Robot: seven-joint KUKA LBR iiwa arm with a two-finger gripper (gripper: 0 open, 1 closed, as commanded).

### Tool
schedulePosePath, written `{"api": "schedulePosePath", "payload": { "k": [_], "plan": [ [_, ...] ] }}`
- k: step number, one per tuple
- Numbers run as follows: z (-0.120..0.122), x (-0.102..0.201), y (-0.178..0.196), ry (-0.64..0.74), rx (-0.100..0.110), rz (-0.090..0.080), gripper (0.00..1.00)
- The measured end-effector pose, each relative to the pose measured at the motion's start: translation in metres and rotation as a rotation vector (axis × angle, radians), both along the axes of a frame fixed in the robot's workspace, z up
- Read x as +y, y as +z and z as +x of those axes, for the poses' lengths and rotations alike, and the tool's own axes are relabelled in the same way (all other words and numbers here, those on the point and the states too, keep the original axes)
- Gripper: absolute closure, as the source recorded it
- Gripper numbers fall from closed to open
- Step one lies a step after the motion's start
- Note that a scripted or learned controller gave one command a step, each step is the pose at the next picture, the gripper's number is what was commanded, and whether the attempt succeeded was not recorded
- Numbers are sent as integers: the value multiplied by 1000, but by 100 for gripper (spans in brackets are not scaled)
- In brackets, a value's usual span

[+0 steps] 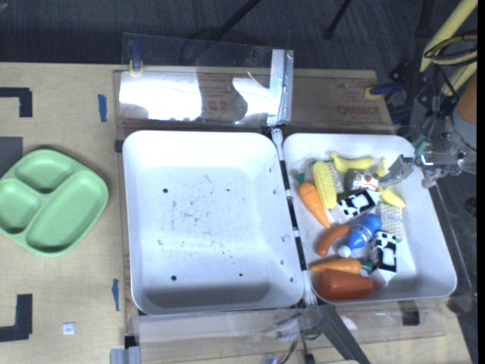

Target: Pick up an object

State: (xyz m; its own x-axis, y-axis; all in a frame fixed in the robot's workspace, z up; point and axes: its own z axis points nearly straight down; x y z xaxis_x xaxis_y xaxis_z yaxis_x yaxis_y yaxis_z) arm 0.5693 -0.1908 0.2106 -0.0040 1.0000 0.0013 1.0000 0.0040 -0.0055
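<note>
The right white bin (424, 256) holds a heap of toy food. In it lie a yellow banana (352, 161), an ear of corn (325, 184), an orange carrot (311, 203), a blue bottle (362, 232), a red piece (345, 283) at the front, and black-and-white patterned blocks (356, 202). My gripper (402, 168) reaches in from the right over the bin's back right corner, just right of the banana and above a small yellow piece (392, 197). Nothing shows in its grasp.
The left white bin (201, 218) lies beside the right one, with a raised rim between them. A green divided plate (49, 201) rests on the bench at far left. A clear plastic panel (201, 89) stands behind the left bin. Cables and stands crowd the back right.
</note>
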Motion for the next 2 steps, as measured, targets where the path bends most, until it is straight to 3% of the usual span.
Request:
{"api": "schedulePosePath", "payload": {
  "k": [1,2],
  "plan": [
    [12,-16,-92,-411,-17,5,0],
    [31,-3,-86,-822,0,-6,0]
  ]
}}
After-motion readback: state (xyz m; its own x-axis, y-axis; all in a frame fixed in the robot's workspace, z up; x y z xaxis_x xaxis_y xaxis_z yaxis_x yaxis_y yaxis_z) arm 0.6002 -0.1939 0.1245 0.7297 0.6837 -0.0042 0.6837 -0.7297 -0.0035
